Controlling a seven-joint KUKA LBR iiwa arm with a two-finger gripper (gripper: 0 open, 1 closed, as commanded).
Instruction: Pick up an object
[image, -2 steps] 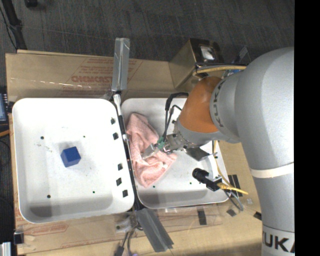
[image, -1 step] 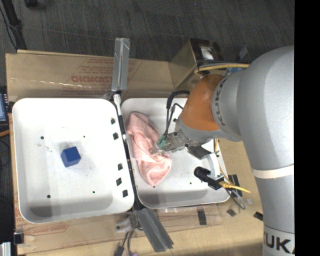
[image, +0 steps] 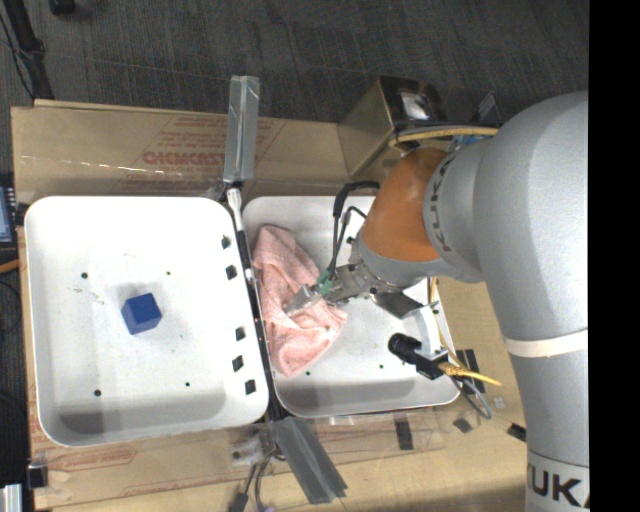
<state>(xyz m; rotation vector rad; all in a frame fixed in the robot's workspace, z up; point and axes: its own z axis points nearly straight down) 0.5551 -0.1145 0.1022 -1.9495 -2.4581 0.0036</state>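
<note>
Crumpled pink cloth towel (image: 290, 298) lies bunched along left side of right shallow white bin (image: 400, 395), near the divider. Gripper (image: 312, 294) is down on the cloth's middle; grip state: cannot tell. Small blue cube (image: 141, 312) sits alone in left white bin (image: 60, 300). Grey arm with orange band (image: 405, 215) overhangs right bin.

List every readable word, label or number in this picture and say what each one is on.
"KUKA", partly cut off at the frame's bottom edge: on the grey arm's base.
Red print on the cardboard sheet behind the bins: too blurred to read.
White label on the brown box: too small to read.
</note>
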